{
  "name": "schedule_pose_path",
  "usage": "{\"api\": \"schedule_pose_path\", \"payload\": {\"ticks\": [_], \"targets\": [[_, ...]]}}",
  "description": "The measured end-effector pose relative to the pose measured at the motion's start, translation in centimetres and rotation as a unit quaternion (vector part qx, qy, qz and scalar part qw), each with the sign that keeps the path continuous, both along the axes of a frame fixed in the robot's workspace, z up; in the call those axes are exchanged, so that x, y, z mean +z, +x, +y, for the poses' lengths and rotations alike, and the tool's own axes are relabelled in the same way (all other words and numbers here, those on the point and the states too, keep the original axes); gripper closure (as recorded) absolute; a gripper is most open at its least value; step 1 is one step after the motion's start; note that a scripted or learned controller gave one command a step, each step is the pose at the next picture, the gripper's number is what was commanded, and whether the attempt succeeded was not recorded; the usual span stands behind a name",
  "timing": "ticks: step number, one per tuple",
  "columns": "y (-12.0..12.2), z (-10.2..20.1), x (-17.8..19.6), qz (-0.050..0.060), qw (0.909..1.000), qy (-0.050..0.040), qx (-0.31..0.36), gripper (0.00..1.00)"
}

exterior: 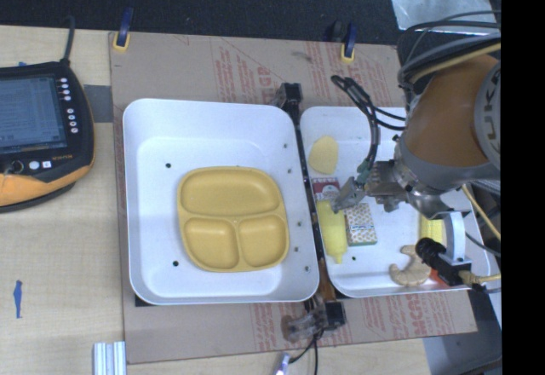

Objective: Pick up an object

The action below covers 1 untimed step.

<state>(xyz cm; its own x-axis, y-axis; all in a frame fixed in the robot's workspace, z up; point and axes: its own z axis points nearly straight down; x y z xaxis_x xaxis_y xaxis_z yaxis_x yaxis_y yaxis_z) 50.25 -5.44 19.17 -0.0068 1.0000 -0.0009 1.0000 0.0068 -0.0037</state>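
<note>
Gripper (353,192) low in the right bin (387,284), poised over a cluster of small light objects.

The tool hangs above the bin's left half; whether it is spread or closed I cannot tell, and nothing shows held in it. Just below it lies a small patterned card packet (361,223), flat and probably light and stiff, best pinched across its narrow width. Beside that, toward the divider, lies a yellow oblong piece (332,233), likely smooth plastic and prone to slip, so a grip across its short axis seems safest. Above the tool sits a pale yellow rounded piece (324,154). Further right of it rests a tan curved object (411,267). The left bin (145,194) holds a yellow divided plate (232,218), too broad to grasp.
</note>
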Motion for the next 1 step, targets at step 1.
{"api": "schedule_pose_path", "payload": {"ticks": [1], "targets": [[0.97, -4.19, -6.72, -0.004, 1.0, -0.001, -0.001, 0.0]]}}
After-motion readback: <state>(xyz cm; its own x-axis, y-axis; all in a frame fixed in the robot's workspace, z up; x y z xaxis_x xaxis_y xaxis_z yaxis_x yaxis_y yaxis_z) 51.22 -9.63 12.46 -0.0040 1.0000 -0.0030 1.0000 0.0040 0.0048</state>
